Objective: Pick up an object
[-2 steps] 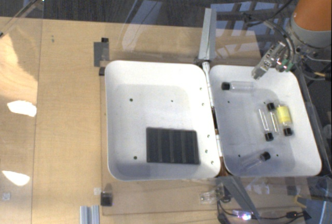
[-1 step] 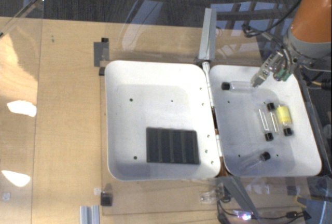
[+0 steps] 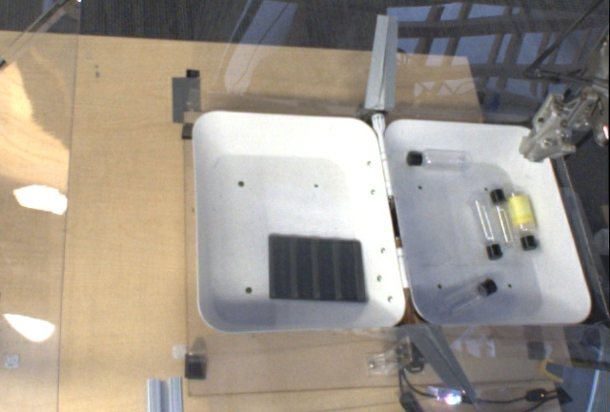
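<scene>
Two shallow white bins sit side by side on the wooden bench (image 3: 105, 238), separated by a narrow seam.

Left bin (image 3: 219, 210): one item, a dark ribbed rectangular tray (image 3: 316, 268), lying flat near the lower edge. The rest of this bin's floor is bare white.

Right bin (image 3: 562, 296): four clear tubes with black caps.
- One clear tube (image 3: 437, 157) lies near the upper left corner, cap to the left.
- One clear tube (image 3: 495, 222) lies near the centre, with a black cap at each end.
- One yellow-filled tube (image 3: 521, 213) lies just beside it on the right; whether the two touch cannot be determined.
- One clear tube (image 3: 470, 296) lies near the lower edge, tilted, cap at its upper right end.

The clear bodies are faint against the white floor, so their outlines are hard to make out.

The gripper (image 3: 548, 135) stands over the upper right corner of the right bin, at the rim, well apart from every tube. It is pale, blurred and partly cut off by the frame's right side. Whether its fingers are open or closed cannot be determined, and nothing is seen between them.

Open floor in the right bin lies along its left side between the upper and lower tubes, and along its right side below the yellow-filled tube
</scene>
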Controlling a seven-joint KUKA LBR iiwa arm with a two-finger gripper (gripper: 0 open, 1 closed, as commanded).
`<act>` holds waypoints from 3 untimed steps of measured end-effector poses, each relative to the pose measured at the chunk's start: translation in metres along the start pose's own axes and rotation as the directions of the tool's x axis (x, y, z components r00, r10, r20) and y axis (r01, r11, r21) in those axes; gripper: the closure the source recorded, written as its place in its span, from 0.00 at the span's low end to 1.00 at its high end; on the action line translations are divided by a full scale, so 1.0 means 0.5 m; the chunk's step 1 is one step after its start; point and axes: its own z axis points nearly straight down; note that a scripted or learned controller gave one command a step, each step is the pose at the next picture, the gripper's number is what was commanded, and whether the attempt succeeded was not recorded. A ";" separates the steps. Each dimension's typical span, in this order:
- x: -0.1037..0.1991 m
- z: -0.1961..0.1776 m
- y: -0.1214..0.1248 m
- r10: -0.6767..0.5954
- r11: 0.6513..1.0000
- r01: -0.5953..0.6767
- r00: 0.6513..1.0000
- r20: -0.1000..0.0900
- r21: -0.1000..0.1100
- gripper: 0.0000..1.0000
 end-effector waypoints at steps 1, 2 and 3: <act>-0.087 0.175 0.052 -0.049 0.999 0.049 0.999 -0.006 -0.003 1.00; -0.076 0.059 0.004 -0.300 0.954 0.300 0.954 -0.001 -0.002 1.00; -0.161 0.155 -0.014 -0.410 0.912 0.410 0.912 -0.002 -0.004 1.00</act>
